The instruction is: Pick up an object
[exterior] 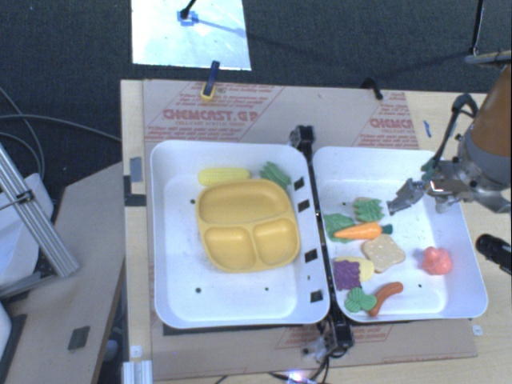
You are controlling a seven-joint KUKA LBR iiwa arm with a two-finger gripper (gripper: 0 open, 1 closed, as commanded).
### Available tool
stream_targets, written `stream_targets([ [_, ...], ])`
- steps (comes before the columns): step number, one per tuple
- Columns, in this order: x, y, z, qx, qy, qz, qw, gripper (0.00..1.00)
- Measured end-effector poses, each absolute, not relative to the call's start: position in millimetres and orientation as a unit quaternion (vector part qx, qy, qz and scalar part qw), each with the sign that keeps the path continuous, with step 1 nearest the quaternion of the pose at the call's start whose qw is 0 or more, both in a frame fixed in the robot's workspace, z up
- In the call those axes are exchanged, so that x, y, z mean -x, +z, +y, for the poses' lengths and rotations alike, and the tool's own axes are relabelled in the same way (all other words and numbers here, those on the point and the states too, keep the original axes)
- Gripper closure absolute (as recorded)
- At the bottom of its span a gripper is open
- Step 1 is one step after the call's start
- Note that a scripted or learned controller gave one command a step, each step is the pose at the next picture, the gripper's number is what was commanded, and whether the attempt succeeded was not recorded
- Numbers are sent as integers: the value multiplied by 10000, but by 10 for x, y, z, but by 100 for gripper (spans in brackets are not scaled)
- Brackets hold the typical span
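The hand (402,198) hovers over the right bin (460,294), near the green leaf (369,210) and the carrot (359,231); whether it is apart or together cannot be told; it should centre over one lone piece, then descend straight.

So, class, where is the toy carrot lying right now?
The carrot lies in the right bin, near its left wall, between green leafy pieces above and the bread slice below.

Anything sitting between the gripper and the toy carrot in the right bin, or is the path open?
Nothing visible blocks it. The gripper hangs over the right bin, up and right of the carrot. A green leafy toy lies just above the carrot, close to a straight line in.
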State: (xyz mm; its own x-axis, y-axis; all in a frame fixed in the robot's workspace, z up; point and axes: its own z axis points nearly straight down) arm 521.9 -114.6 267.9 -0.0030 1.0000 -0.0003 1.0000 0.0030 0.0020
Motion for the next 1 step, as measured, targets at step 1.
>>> stream_targets([
  [1, -5459, 1060, -1790, -7083, -36, 7059, -32, 0],
])
